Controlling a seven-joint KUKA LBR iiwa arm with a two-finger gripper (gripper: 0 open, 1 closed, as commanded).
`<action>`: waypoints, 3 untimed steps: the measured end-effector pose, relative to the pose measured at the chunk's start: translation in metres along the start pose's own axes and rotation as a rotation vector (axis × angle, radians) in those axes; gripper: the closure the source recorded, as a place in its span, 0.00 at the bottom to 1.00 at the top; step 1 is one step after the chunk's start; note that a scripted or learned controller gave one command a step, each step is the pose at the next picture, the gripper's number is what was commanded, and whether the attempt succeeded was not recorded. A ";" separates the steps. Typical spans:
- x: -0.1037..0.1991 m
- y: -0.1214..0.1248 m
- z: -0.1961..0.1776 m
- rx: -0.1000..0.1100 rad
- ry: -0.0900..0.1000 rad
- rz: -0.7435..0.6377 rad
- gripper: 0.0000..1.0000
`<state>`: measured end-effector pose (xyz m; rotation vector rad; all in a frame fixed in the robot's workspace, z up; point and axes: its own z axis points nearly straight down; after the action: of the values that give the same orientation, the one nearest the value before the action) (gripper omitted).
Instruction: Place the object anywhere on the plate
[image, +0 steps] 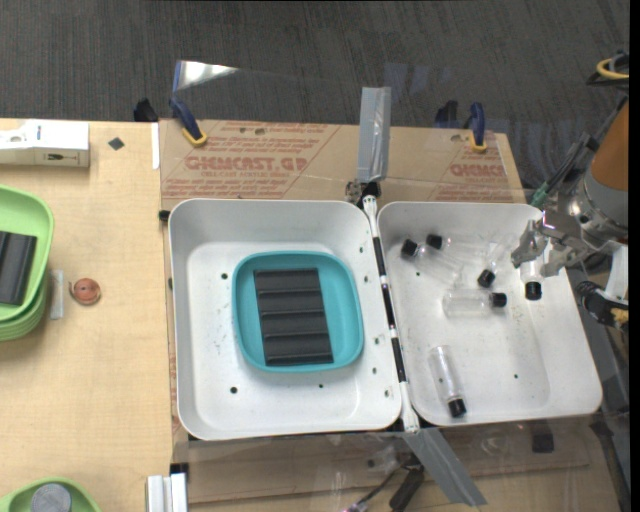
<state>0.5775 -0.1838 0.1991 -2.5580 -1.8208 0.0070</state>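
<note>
Farthest from my hand, at the bench's far end, a green tray (22, 235) holds something dark, with a white box (45, 145) beyond it and a small reddish round piece (86, 290) on the wood just beside it.

Closer in is the left bin (200, 300), well apart from my hand. The teal plate (346, 310) lies flat in the middle of it, and a dark ribbed insert (292, 316) covers the plate's centre. Nothing else rests on the plate.

The right bin (540, 370) is the one my hand is over. The clear vials with black caps lie scattered on its floor. Two black-capped pieces (410, 248) lie on the side of the bin away from me, towards the plate. A long vial (445, 375) lies alone on its side, near the bin's front edge and apart from my hand. Two more caps (487, 277) lie close to me, and one black cap (533, 291) is just beside my hand.

My gripper (545, 250) hangs over the near edge of this bin, among the closest vials. I cannot tell whether it is apart or together, and I see no vial held in it.
</note>
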 end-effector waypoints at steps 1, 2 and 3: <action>0.000 0.000 0.000 0.000 0.000 0.001 0.00; -0.011 0.015 -0.174 -0.001 0.000 0.112 0.00; 0.001 0.068 -0.241 -0.001 0.000 0.287 0.00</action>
<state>0.6429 -0.2043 0.4399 -2.7929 -1.4375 0.0066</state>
